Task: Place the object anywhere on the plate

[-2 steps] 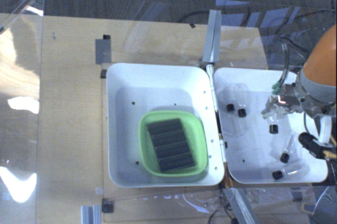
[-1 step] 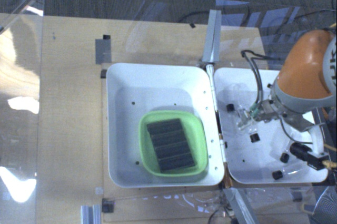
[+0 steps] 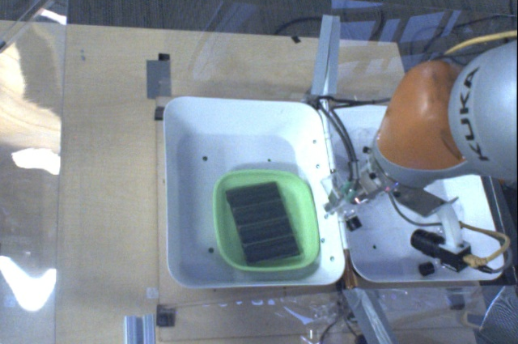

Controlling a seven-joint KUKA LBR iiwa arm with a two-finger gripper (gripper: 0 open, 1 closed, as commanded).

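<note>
Bins, two white, left (image 3: 182, 172) holding one green plate (image 3: 303, 209), one dark ridged object (image 3: 261, 222)

Grey arm (image 3: 490, 104), orange band (image 3: 421, 120), black KUKA lettering, trailing yellow cable (image 3: 486, 241)

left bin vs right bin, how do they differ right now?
The left bin holds a green plate with a dark ridged block on it; the right bin holds no plate. The left bin lies in open view; the arm covers much of the right bin. Both are shallow and white.
</note>
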